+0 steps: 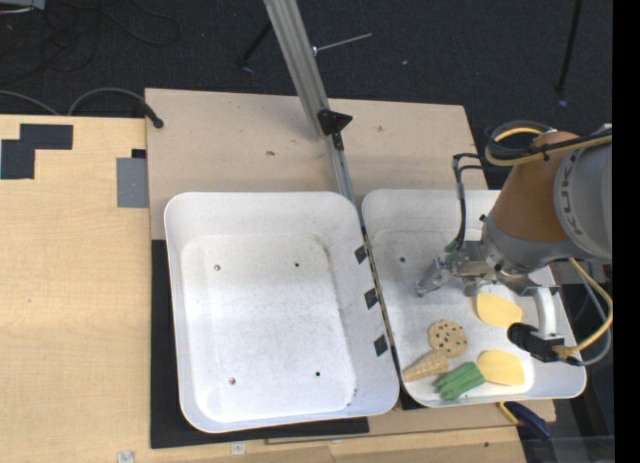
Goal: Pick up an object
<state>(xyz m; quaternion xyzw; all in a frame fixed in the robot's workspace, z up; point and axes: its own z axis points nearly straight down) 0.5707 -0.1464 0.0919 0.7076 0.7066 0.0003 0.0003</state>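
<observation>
Gripper (432, 281) hovers low in the right white bin (400, 221), above the round brown speckled cookie (447, 337); we see its two metal fingers apart, gripping nothing.

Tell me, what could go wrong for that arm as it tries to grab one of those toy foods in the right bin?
1. The metal two-finger gripper sits over bare floor of the right white bin, apart from every item; closing here would likely catch nothing.
2. The round brown cookie, tan cone, green bumpy piece and lower yellow piece lie crowded; a grab may nudge neighbours.
3. The upper yellow piece lies close beside the arm's wrist, awkward to reach.
</observation>
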